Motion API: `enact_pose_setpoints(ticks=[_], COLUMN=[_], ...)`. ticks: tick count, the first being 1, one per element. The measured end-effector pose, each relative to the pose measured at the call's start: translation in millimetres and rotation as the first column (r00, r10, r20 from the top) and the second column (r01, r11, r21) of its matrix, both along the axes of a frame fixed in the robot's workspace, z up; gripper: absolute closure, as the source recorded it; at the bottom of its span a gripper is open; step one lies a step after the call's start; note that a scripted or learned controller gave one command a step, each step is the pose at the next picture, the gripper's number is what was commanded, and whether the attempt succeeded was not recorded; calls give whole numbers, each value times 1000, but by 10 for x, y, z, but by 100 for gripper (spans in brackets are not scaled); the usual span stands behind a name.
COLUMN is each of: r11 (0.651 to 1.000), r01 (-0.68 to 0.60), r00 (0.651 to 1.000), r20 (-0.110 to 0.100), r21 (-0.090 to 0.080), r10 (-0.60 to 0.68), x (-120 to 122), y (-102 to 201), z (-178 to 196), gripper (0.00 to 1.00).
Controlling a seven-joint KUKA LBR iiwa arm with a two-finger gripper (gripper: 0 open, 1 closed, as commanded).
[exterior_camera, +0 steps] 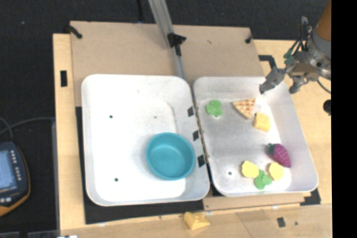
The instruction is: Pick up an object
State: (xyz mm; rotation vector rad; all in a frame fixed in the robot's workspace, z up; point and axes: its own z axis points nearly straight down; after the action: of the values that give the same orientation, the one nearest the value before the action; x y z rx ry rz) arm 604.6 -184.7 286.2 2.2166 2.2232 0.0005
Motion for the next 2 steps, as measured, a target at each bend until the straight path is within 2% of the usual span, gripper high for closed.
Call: enact_pose_setpoints(ticks=[1, 2], r11=[1000, 1000], r01=[0, 3], r00=[1000, 1000], r20=[0, -3], r21=[0, 0], r10=[0, -3], x=[0, -23], y=[0, -18], z=[0, -604], gripper=[0, 0])
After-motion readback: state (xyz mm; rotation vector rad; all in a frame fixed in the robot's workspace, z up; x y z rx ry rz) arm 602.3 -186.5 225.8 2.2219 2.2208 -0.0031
